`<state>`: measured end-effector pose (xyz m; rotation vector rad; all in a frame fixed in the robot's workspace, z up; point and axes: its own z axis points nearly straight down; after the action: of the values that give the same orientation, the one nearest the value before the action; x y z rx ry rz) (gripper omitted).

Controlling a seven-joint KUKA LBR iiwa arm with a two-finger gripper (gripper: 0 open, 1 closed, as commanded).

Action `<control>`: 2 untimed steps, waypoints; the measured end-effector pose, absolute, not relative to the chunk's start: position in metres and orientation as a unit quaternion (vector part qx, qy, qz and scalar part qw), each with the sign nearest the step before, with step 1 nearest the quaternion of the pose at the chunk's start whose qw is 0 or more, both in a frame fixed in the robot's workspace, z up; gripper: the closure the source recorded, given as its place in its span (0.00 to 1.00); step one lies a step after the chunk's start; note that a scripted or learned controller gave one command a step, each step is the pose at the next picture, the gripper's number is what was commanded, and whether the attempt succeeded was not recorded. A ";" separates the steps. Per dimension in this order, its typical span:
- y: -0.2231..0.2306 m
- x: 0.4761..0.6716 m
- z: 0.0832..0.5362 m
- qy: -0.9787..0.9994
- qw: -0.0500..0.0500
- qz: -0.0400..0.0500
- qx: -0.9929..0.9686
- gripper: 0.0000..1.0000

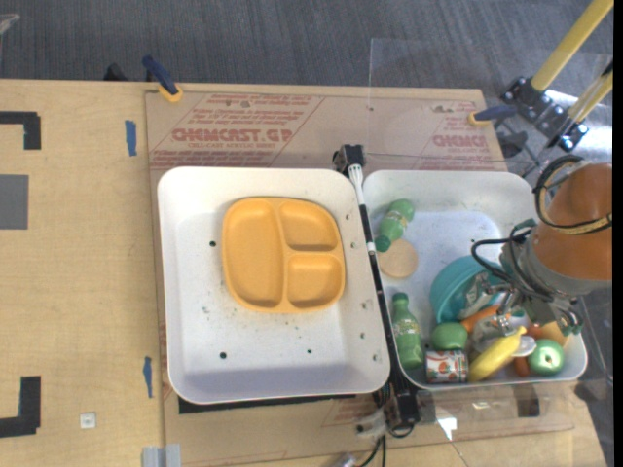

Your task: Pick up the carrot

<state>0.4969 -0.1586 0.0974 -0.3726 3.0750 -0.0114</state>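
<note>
The carrot (481,312) shows as a slim orange piece in the right bin (458,195), lying between the teal bowl (454,286) and the yellow banana (493,355). My gripper (507,303) hangs low over the clutter just right of the carrot, under the grey wrist and orange band (582,224). The wrist and cables cover part of the carrot, and whether the gripper touches it cannot be told.
The right bin also holds two green bottles (393,222) (405,331), a tan disc (398,259), a green round fruit (449,336), a small can (446,365) and a green apple (547,359). The left bin (195,358) holds a yellow divided plate (283,253).
</note>
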 end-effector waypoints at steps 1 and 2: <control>-0.111 0.552 0.174 1.000 0.007 0.000 0.012 1.00; -0.127 0.520 0.101 1.000 0.012 -0.002 -0.029 1.00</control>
<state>0.5205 -0.1274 0.1014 -0.0891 3.1164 -0.0058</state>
